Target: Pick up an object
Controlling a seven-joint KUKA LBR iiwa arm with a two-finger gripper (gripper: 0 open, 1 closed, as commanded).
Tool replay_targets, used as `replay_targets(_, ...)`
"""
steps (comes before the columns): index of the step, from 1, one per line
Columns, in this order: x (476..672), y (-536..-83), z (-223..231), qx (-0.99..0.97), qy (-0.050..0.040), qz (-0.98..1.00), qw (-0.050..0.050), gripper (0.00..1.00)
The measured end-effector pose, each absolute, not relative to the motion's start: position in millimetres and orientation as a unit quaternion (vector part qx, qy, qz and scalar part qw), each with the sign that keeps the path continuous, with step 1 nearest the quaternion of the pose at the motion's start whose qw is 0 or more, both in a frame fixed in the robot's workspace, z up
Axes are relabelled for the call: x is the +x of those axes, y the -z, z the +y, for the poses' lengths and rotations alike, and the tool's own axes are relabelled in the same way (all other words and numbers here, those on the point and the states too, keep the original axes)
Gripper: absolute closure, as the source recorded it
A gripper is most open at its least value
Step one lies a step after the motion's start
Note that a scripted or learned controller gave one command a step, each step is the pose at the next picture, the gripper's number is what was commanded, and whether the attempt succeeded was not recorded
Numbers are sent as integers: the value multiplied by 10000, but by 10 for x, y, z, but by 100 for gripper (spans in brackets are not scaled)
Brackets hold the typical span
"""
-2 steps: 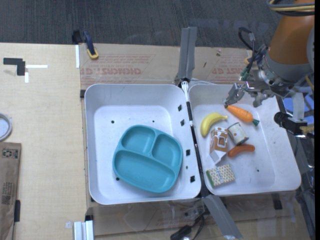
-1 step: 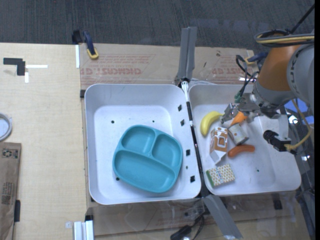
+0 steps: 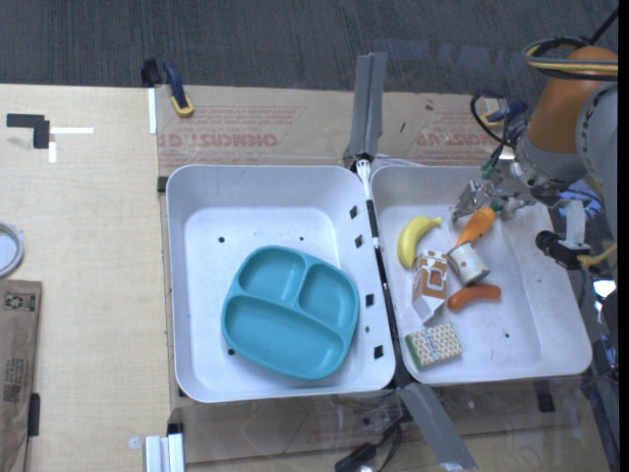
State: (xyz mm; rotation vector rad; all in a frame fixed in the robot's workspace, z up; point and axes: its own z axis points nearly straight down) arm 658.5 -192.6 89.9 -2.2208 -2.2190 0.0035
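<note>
On the far left of the desk (image 3: 88, 224) lie a roll of tape (image 3: 6, 252) and a brown paper packet (image 3: 18, 347), both well apart from the bins and plainly outside the work. The left bin (image 3: 182, 264) carries one thing, a teal divided plate (image 3: 290, 311), lying flat and slightly turned in the bin's lower half; it is wide and low, so it would give a two-finger grasp little to close on except its rim.

A grey divider (image 3: 368, 106) stands between the bins. The right bin (image 3: 550, 342) holds the small items bunched toward its left and middle, a loose clutter of the kind meant to offer many picking targets: a yellow banana (image 3: 415, 238) near the left wall, a small orange-and-white carton (image 3: 431, 275) just beside it, a small white can (image 3: 465, 262) touching the carton's right side, an orange sausage-shaped toy (image 3: 474, 296) below the can, and a patterned box (image 3: 433, 344) nearest the front wall.

An orange carrot (image 3: 477, 225) lies tilted above the can, and the hand (image 3: 488, 199) sits low right at the carrot's upper end. That placement suggests the carrot is the chosen target. Whether the hand is spread or pinching the carrot cannot be told, since the metal parts blur together there, so no hold can be claimed.
</note>
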Motion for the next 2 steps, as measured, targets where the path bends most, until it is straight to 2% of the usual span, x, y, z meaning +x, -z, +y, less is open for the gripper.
replay_targets(1, 6586, -972, -1925, -7065, -20, -7077, 14, 100)
replay_targets(2, 6595, -2425, -1803, -7058, -14, -7084, 7, 100)
